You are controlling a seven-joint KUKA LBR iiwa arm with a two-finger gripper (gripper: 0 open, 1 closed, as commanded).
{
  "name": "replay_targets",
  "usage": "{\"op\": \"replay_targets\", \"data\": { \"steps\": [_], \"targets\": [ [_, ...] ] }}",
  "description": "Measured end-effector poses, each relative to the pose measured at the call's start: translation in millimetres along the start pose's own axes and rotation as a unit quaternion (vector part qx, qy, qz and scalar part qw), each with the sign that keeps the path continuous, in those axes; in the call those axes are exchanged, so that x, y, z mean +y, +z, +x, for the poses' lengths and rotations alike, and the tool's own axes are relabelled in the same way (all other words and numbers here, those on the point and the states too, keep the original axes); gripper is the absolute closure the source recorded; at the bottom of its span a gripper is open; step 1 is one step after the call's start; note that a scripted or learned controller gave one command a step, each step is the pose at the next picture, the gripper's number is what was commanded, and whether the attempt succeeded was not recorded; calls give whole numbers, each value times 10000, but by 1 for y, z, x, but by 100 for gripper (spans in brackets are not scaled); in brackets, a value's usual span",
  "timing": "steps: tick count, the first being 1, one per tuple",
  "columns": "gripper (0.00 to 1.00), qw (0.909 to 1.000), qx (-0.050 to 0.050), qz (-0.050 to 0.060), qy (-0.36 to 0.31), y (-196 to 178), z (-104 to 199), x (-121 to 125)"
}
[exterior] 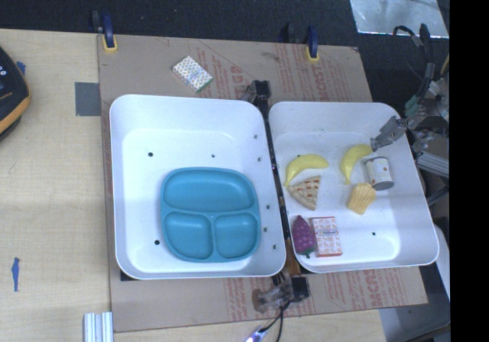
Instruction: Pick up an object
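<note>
The claw is hovering over the far right part of the right bin, and whether it is open or closed I cannot tell (it is small and blurred here). Just near of it a small grey-and-white can is lying on its side, apart from the claw. A yellow banana is lying just left of the can. A blue tray is sitting in the left bin.

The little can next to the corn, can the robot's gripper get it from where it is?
Probably yes. The gripper hangs just above the can, nothing lies between them, though a banana and the corn crowd its sides.
</note>
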State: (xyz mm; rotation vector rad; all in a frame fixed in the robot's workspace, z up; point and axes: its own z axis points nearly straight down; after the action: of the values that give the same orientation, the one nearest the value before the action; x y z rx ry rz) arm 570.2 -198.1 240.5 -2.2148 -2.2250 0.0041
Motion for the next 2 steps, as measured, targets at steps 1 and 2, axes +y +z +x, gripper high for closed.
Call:
{"op": "replay_targets", "data": {
  "steps": [1,2],
  "targets": [
    [0,10000,-24,-90,-14,129,7,21],
    [0,9999,-10,-159,-50,137,24,-12]
  ]
}}
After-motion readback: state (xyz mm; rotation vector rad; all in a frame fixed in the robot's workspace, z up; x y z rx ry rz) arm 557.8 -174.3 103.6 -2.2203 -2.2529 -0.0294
